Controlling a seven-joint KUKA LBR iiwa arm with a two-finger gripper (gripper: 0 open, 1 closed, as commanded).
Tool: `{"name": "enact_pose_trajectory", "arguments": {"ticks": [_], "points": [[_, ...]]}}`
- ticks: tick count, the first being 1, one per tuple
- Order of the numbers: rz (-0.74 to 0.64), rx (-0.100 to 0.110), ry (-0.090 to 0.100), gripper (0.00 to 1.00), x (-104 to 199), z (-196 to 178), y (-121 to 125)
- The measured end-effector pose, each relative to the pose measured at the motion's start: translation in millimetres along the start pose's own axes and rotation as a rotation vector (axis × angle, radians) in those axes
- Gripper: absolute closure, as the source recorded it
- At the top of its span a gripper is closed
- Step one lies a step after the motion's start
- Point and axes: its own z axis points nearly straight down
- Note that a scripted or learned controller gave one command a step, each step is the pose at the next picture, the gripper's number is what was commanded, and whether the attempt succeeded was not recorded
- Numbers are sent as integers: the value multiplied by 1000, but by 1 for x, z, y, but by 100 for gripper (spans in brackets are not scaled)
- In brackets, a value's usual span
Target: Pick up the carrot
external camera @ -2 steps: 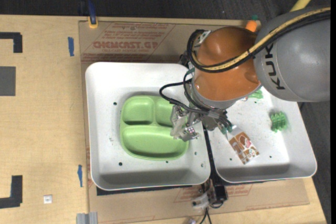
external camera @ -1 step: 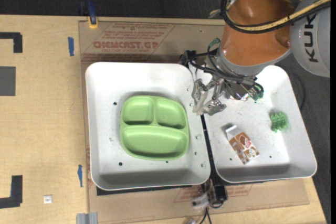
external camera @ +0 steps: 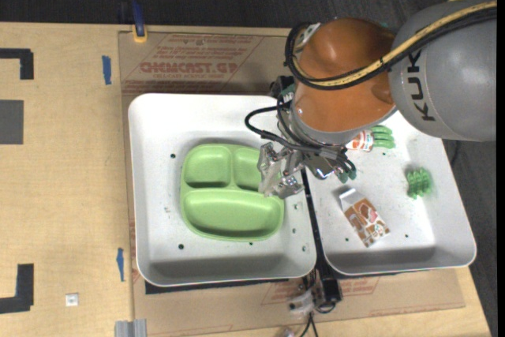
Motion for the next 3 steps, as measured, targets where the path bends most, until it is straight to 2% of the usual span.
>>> {"name": "enact_pose_trajectory", "arguments": {"ticks": [1, 2, 3], "points": [[-286, 3, -5, 100, 7, -130, -56], [-393, 0, 0, 100, 49, -22, 6], [-916, 2, -4, 100, 42, -127, -59]]}}
